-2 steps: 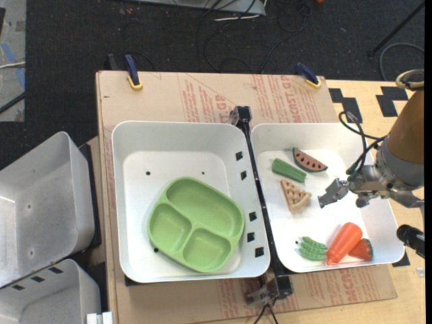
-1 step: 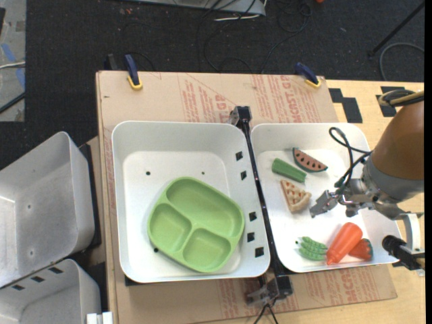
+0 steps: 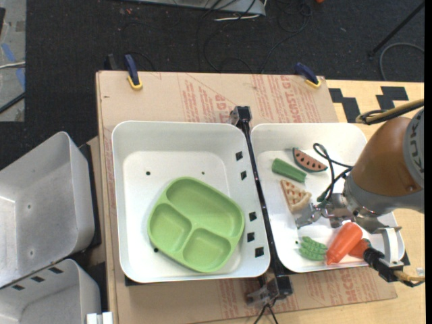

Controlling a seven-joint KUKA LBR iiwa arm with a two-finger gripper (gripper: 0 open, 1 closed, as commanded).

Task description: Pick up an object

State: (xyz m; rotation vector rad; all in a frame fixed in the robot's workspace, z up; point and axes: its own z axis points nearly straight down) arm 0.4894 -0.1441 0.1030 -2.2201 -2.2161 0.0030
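The right bin (image 3: 351,135) holds several toy foods. A watermelon slice (image 3: 309,160) and a green block (image 3: 289,169) lie toward its back. A pizza slice (image 3: 295,196) rests in the middle left. A green pea pod (image 3: 312,248) and an orange carrot (image 3: 345,242) lie at the front edge. My gripper (image 3: 316,214) hangs low in this bin, just right of the pizza slice and above the pea pod. The arm's wrist covers the bin's right part, and nothing shows in the gripper's hold.
The left bin (image 3: 135,140) carries a green divided plate (image 3: 196,223). A black divider (image 3: 255,181) runs between the bins. Grey tubs (image 3: 40,201) stand off the bench to the left. Clamps (image 3: 133,73) grip the board's far edge.
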